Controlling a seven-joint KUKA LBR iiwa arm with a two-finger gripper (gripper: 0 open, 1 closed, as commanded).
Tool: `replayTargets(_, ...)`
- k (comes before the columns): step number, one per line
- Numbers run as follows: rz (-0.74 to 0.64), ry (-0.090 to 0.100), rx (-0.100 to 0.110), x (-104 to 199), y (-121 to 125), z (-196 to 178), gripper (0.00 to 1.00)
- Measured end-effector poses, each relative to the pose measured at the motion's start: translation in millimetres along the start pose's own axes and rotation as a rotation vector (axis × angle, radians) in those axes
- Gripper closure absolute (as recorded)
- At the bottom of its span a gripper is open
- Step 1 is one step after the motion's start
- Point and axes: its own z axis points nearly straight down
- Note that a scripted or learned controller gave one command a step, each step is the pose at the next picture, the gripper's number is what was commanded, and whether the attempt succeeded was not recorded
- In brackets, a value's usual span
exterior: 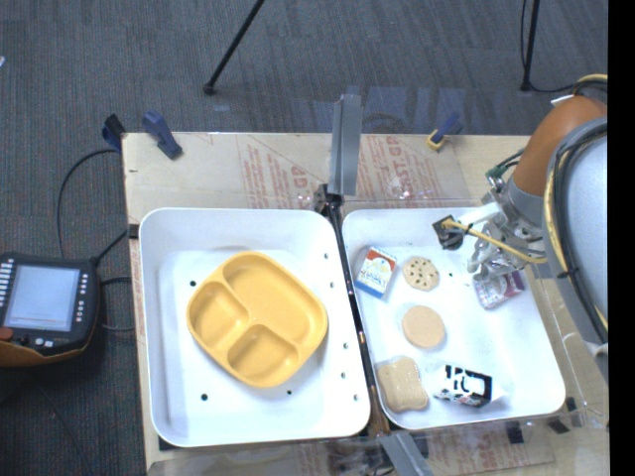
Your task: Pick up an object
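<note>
Two shallow white bins sit side by side on the bench, and the yellow divided tray (pixel 257 317) in the left bin (pixel 159 266) serves as the landmark here. It has three compartments and lies flat, a little skewed, near the middle of its bin.

Everything else lies to the right of the tray, in the right bin (pixel 541 365). Closest to it, just across the divider between the bins, is a small white, blue and red carton (pixel 376 272). Just beyond that is a round chocolate-chip cookie (pixel 421 273), and below the cookie a plain tan disc (pixel 424 326). Level with the tray's lower edge lies a pale sponge-like slab (pixel 402 384), and beside it, farther from the tray, a black-and-white packet (pixel 467 386).

The gripper (pixel 488 258) hangs over the far side of the right bin, well apart from the tray, on the grey arm (pixel 571 147) with its orange band. Under the fingers is a small crumpled packet (pixel 499 288) (greyish with some pink), touching or very nearly touching them. How far the fingers are parted, and whether they grip the packet, I cannot tell from this slant
</note>
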Motion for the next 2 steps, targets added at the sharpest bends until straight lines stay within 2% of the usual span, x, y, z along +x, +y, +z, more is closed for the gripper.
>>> replayTargets(1,-0.007,-0.003,0.002,0.1,-1.3,-8.8,1.00)
replayTargets(2,0.008,0.004,-0.002,0.4,2.5,8.4,1.00)
